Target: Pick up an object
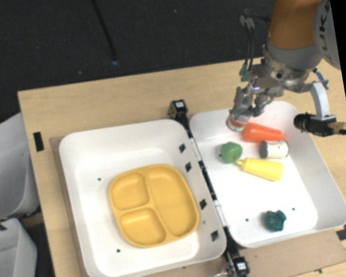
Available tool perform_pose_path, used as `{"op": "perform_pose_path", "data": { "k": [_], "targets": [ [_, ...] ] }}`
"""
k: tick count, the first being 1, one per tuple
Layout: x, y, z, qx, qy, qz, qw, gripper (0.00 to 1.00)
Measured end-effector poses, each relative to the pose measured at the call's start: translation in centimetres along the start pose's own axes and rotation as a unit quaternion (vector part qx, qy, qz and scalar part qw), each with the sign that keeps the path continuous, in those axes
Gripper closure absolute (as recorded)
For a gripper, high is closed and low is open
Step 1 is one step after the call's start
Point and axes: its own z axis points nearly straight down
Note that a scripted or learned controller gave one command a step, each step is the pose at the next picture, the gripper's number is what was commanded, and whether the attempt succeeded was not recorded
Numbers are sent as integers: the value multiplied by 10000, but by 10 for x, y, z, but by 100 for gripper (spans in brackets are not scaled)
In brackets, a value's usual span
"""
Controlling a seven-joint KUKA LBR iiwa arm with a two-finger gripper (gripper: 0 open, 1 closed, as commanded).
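My gripper hangs over the back of the right bin, just left of an orange carrot-shaped toy. A green lumpy toy lies a little below the gripper. To its right lie a small white and grey piece and a yellow bottle-shaped toy. A dark teal toy sits near the bin's front. Nothing shows between the gripper's tips.
The left bin holds a yellow divided plate. A black clip sits at the back where the bins meet. Bare bin floor lies between the yellow toy and the teal one.
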Motion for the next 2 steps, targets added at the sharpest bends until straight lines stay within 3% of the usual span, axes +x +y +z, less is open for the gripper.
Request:
{"op": "perform_pose_path", "data": {
  "k": [2],
  "targets": [
    [94, -51, 21, 5, 2, 2, 10000, 100]
  ]
}}
